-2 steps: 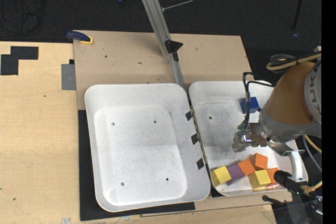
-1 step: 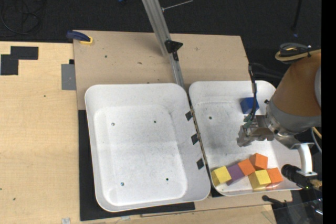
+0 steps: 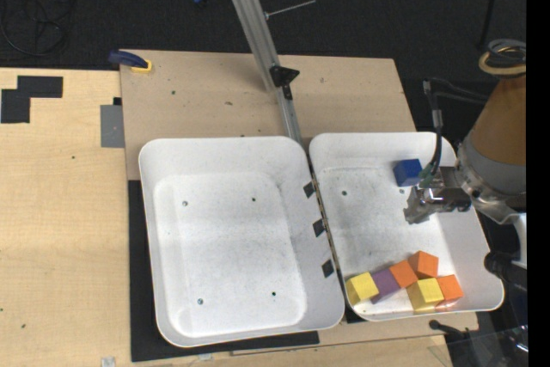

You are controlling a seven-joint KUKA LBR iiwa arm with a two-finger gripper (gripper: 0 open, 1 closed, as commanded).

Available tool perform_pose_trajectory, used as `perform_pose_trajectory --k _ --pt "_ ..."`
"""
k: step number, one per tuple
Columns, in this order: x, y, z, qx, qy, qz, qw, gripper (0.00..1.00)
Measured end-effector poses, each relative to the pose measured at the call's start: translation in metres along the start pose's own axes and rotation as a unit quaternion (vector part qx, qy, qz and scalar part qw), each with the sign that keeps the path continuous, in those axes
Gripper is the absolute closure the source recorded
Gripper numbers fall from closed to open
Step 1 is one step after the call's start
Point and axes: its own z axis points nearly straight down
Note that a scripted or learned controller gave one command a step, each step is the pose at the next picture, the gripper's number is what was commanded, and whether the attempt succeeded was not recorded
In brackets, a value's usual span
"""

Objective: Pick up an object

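The blue block point(image 3: 407, 171) is the thing nearest me, lying in the upper right part of the right bin point(image 3: 378, 152), just above and left of my gripper point(image 3: 421, 207). My gripper hangs low over that bin's floor near its right wall, and nothing sits between its tips; whether they stand apart or together I cannot tell from this slant.

What worries me most is that I am beside the blue block, not over it. If I close here, I judge I will close on air, or clip the block's near edge and push it toward the far wall. Its face looks turned a little against the bin's sides, so a grip squared to the bin could catch its corners and spin it out. The wall on my right is close too, and a finger could scrape it as I shift.

The other candidates lie heaped in the same bin's lower right corner: a yellow block point(image 3: 362, 286), a purple one point(image 3: 384, 285), an orange block point(image 3: 402, 274), another orange point(image 3: 424, 263), a second yellow point(image 3: 424, 294) and a third orange point(image 3: 449, 288). They touch each other, so going in there risks wedging a finger between two, or lifting one and toppling its neighbours.

The left bin point(image 3: 163, 159) holds no blocks that I can make out, just a speckled white floor. Both bins rest side by side on the bench point(image 3: 206, 94).
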Motion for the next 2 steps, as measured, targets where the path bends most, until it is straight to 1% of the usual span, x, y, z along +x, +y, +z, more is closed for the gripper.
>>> perform_pose_trajectory --k 1,2 --pt "0.053 0.005 0.005 0.004 0.002 -0.001 1.0 1.0" --pt "0.098 0.018 0.003 0.004 0.001 -0.002 1.0 1.0"
